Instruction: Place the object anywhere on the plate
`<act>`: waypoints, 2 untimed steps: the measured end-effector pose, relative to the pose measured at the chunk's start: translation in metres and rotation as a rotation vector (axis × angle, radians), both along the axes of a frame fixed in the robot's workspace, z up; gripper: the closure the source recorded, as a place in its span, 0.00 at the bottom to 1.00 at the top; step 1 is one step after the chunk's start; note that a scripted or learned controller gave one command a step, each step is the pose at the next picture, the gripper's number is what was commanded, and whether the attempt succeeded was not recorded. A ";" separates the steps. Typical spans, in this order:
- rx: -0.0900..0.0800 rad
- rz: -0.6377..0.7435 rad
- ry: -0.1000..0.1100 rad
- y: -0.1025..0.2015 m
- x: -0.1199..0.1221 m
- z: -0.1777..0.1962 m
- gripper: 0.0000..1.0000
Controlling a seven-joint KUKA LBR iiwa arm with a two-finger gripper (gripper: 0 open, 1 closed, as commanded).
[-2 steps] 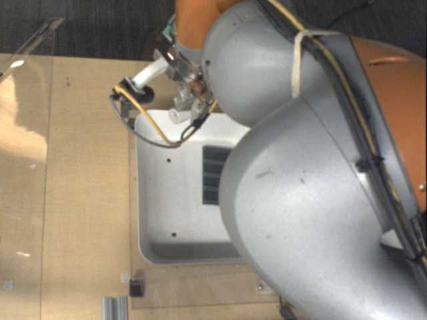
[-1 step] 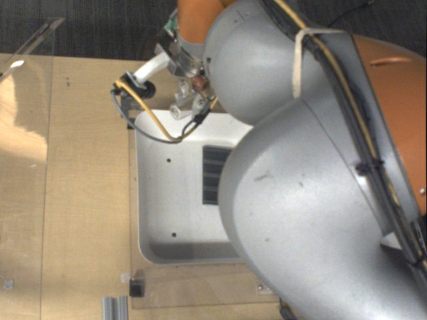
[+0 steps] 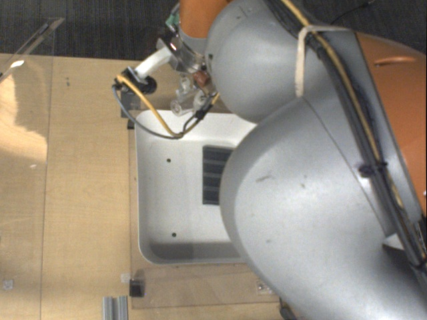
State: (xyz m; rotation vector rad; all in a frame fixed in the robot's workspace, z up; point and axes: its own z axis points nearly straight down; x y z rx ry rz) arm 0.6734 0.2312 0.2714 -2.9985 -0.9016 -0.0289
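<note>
The grey arm fills the right and centre, its orange band at the top. Below the band, the gripper hangs over the far edge of a white bin, with yellow and black cables looping beside it. A dark ribbed patch lies on the bin floor. The pale wooden worktop spreads to the left.

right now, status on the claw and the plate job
Claw up at the white bin's far edge, finger state unreadable. Arm blocks most of the bin. Dark slotted patch on the bin floor.
</note>
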 end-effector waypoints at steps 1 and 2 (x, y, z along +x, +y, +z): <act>0.005 0.000 -0.003 -0.001 0.001 0.011 1.00; -0.007 -0.368 0.006 -0.003 -0.013 0.132 1.00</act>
